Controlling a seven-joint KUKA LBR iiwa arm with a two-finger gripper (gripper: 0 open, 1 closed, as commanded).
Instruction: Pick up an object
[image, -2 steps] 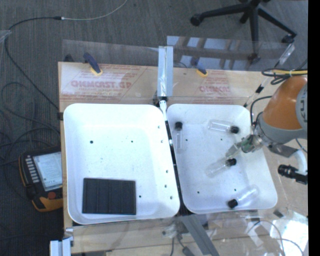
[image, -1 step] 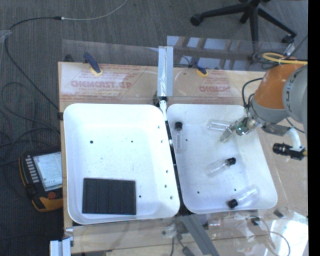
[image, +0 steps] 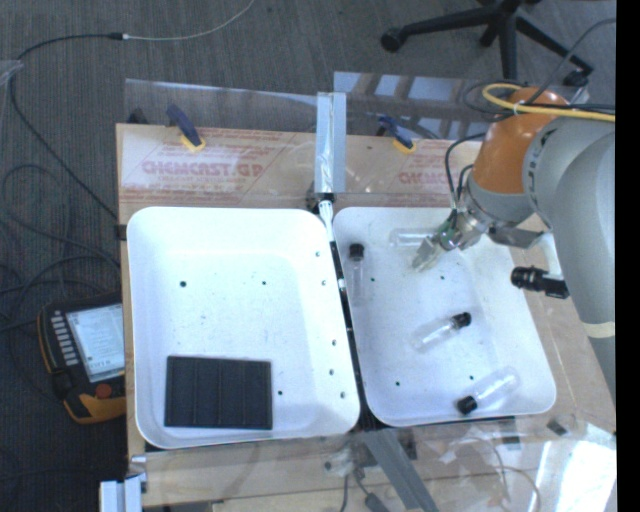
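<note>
Your gripper sits low in the right bin, fingers narrowly parted beside a clear vial; 3 more black-capped vials lie nearby.

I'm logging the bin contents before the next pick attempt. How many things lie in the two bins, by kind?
Clear vials: 4, all in the right bin: one by its left wall, one near the gripper, one mid-bin, one at the near edge.
Black flat panel: 1, in the left bin.
Total: 5
</note>
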